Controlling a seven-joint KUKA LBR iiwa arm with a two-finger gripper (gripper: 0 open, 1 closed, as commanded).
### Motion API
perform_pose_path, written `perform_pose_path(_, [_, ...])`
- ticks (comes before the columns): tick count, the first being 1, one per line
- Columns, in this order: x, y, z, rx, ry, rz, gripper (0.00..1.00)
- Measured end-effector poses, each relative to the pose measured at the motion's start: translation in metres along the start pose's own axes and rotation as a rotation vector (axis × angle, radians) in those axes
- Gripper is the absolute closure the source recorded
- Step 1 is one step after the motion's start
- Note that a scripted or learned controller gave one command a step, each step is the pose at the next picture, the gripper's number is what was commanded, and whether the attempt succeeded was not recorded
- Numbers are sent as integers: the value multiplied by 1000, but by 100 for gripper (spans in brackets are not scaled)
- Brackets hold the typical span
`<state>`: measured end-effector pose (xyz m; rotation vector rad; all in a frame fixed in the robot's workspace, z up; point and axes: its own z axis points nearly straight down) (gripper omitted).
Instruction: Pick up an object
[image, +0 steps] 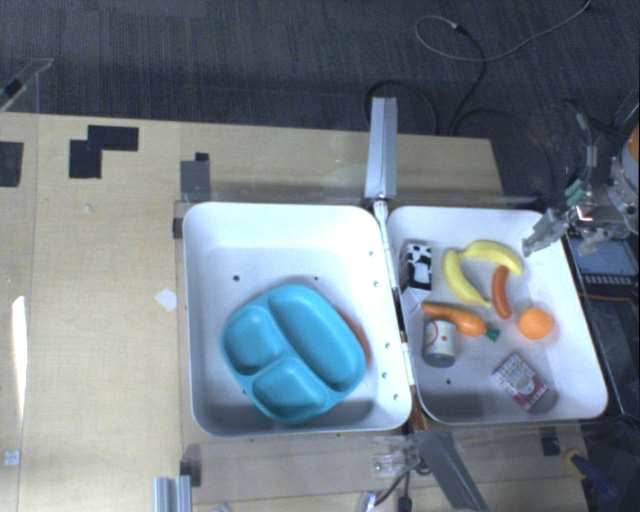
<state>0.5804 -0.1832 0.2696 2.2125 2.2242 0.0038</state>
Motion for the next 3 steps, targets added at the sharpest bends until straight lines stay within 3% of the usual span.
perform_pose_path(1, [1,2,-12,-7,-1,-6,100])
perform_pose_path(2, [36,37,-93,-2,0,259,100])
perform_pose_path(3, [37,39,-105,-8,-2,249,100])
